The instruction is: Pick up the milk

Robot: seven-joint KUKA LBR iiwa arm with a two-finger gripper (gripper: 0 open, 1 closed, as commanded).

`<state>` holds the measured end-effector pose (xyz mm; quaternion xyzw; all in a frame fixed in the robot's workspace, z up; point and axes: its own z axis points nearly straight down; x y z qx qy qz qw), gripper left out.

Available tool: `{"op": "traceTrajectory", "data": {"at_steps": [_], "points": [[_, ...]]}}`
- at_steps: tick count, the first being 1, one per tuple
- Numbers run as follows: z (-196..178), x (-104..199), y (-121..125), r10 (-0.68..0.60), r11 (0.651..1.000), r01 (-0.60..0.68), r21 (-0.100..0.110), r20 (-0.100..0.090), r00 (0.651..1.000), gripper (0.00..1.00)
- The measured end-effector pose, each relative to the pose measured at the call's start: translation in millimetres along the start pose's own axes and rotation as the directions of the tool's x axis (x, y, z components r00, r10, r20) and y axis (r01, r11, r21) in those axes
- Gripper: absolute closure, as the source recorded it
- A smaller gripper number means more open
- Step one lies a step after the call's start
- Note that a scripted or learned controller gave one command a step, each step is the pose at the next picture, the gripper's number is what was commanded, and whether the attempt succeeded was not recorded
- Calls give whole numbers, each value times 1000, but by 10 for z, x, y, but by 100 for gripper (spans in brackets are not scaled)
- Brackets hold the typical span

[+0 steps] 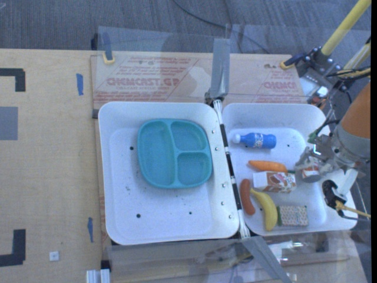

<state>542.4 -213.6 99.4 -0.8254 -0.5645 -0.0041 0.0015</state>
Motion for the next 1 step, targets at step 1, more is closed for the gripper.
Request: {"op": "traceTrajectory", "data": {"at_steps": [1], "points": [[-715, 515, -243, 36, 999, -36, 3, 9, 999, 100]]}}
